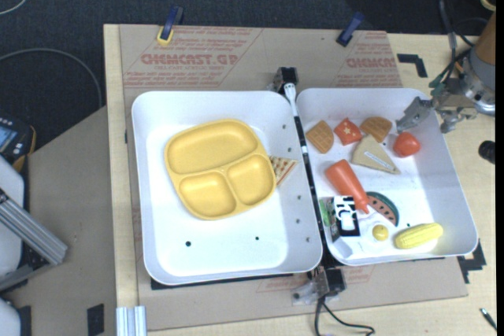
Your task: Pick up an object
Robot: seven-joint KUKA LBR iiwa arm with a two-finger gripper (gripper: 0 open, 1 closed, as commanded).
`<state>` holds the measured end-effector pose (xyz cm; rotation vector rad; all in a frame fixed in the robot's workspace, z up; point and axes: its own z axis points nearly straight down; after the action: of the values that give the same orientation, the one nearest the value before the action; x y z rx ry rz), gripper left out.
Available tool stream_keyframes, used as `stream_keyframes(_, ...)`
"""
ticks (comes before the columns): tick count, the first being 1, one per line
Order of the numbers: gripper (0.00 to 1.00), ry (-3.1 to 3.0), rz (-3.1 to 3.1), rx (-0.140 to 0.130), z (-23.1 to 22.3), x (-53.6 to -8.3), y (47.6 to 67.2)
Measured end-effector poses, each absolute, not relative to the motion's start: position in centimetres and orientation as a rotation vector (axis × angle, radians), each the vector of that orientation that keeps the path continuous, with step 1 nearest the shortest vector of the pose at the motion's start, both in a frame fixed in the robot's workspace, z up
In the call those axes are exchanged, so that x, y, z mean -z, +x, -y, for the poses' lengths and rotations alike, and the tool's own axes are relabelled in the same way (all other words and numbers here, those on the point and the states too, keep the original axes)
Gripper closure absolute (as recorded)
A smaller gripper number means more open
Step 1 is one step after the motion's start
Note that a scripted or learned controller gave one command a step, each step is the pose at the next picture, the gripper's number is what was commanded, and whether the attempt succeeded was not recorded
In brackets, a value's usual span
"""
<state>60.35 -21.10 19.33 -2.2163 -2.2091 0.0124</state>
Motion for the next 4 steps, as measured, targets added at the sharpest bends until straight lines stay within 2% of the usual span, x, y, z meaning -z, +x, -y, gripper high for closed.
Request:
stream_keyframes(1, 0.00, -2.222, 2.223, 0.000, 21.0, -20.3, 60.7)
stream_keyframes(3, 0.00, -2.220, 2.222, -0.001, 20.3, -10.9, 60.4)
stream_keyframes(4, 0.00, -2.222, 2.222, 0.002, 20.4, -8.9, 60.6)
